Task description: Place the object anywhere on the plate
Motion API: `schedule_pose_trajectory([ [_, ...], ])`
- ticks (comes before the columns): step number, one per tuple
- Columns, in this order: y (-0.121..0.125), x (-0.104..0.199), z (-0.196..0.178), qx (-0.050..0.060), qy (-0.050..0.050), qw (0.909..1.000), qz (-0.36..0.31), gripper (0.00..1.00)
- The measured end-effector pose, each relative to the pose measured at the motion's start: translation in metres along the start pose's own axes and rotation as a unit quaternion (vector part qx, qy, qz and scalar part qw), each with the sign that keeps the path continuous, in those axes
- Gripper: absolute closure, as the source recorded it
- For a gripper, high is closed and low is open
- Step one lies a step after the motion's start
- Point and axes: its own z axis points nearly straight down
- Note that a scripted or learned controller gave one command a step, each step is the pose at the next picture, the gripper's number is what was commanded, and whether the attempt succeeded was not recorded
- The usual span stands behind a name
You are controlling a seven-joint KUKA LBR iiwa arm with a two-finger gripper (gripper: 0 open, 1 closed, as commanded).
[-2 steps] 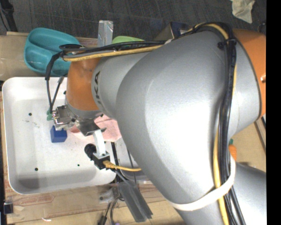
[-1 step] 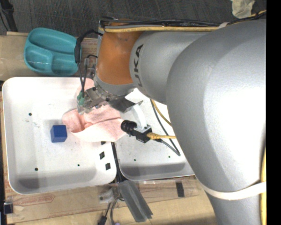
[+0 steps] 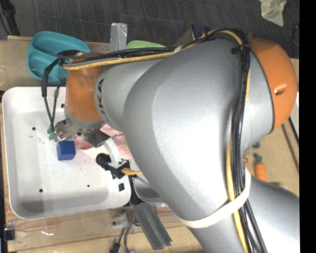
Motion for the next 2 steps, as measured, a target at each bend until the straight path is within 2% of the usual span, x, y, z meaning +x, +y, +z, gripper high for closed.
schedule_pose_trajectory([
  [1, 0.008, -0.067, -0.058, 0.008, 0.003, 0.9868, -0.162, 1.0],
  [2, -0.023, -0.004, -0.087, 0.009, 0.005, 0.9668, -0.255, 1.0],
])
